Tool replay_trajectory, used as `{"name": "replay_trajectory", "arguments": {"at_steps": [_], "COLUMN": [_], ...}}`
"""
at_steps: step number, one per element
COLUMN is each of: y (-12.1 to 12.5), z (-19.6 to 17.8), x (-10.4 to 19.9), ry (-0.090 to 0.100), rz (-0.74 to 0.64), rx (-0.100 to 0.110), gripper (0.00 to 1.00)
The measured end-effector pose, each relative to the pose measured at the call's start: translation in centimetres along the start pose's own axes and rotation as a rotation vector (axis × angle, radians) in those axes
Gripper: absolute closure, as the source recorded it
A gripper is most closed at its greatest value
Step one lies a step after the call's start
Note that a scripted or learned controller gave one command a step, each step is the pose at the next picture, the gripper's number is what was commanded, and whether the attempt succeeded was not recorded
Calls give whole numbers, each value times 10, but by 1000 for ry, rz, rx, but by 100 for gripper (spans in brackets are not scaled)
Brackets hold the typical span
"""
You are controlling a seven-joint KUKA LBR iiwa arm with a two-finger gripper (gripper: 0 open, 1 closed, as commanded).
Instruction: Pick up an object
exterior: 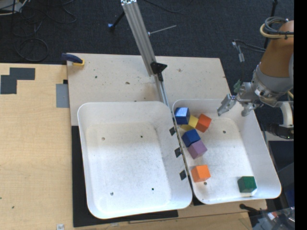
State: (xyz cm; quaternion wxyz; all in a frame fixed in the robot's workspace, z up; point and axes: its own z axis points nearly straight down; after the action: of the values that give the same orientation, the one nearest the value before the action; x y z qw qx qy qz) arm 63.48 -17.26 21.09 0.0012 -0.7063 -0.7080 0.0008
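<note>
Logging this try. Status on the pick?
Gripper open, above right bin's far edge, holding nothing. Blocks untouched: cluster by the divider, green block alone near corner. Nothing in the way.

Both bins, the left bin and the right bin, look like smooth white plastic with a soft sheen and a scatter of dark specks. The bench is a pale matt board, lightly flecked; beside it lies a light wood-grain panel. The slanted rail looks like brushed metal, grooved along its length. The 7 blocks, such as the green one, have plain matt faces. The arm's orange band is smooth and faintly glossy.
</note>
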Motion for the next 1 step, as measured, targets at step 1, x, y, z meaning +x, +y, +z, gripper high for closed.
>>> {"name": "replay_trajectory", "arguments": {"at_steps": [1], "y": [0], "z": [0], "x": [0], "ry": [0], "rz": [-2], "rx": [0], "gripper": [0]}}
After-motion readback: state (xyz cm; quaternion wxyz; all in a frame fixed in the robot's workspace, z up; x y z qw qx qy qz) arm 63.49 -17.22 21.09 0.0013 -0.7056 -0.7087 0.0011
